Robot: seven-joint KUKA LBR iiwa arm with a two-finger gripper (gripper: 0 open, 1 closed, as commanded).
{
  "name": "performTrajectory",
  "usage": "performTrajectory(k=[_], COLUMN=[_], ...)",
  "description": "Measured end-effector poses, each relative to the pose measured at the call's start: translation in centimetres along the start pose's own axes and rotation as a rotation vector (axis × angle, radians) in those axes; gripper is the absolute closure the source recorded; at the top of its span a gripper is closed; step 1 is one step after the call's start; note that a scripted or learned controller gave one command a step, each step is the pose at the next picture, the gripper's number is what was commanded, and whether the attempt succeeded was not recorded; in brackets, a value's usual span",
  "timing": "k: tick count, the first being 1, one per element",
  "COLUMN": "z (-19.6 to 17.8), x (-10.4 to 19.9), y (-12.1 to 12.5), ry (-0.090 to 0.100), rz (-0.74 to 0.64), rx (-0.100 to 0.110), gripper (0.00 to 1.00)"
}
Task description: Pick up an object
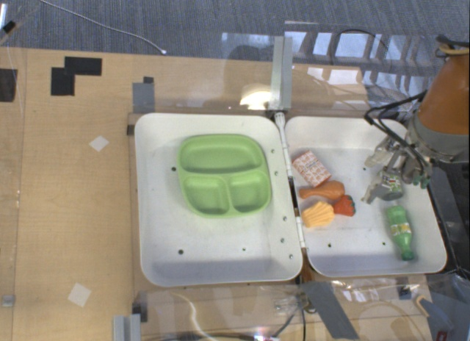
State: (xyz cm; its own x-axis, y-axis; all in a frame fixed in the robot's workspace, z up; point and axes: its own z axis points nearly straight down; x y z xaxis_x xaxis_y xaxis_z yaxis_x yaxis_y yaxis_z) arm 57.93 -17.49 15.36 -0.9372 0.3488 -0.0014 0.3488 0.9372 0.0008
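Note:
The right bin [352,130] holds several toy foods. A pink-and-white patterned packet [311,167] lies near its left wall, an orange carrot-like piece [323,190] sits just below it, a red piece [344,205] lies beside that, and a yellow ridged piece [318,216] sits at the bottom left. A green bottle [401,232] lies near the bin's right front corner. My gripper [388,181] hangs over the right side of this bin, just above the bottle's cap end, with nothing seen between its fingers.
A green three-compartment plate [192,185] sits in the middle of the left bin [158,251]. A metal post [282,75] stands behind the divider between the bins. Black cables [385,112] loop off the wrist above the right bin's far edge.

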Motion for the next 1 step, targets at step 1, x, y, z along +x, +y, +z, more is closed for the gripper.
performTrajectory(k=[1], z=[6.53], x=[-2.33], y=[5.8], ry=[-0.01], rz=[0.309], rx=[-0.003], gripper=[0.0])
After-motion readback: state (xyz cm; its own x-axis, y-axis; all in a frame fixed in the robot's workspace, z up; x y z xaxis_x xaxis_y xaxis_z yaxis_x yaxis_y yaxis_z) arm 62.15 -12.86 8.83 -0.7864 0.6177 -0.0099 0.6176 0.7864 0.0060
